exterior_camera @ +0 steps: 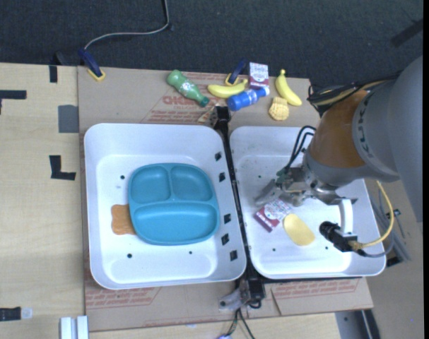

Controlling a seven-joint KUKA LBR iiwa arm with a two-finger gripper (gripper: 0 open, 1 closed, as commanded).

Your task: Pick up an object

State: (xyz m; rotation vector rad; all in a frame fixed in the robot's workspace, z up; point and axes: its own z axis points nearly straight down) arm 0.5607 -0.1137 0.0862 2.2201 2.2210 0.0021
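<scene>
The gripper (274, 193) hung low in the right bin (355, 263), just above a small packet (268, 216); whether its jaws were spread or pressed together could not be told, since the wrist hid them from above. The packet, red and white, lay flat on the bin floor, left of a yellow piece (299, 230) that sat just beside it; either could serve as the thing to pick. The packet looked light and thin, probably a soft wrapper that would crumple rather than resist; lying flat, it offered little edge, so a pinch across its short sides seemed the best hold, with some risk of sliding on the smooth plastic. The yellow piece looked rounded, stiff and light; a grip across its narrower width would likely be surer. In the left bin (101, 147) lay a blue tray (173, 203) over a tan piece (119, 219).
</scene>
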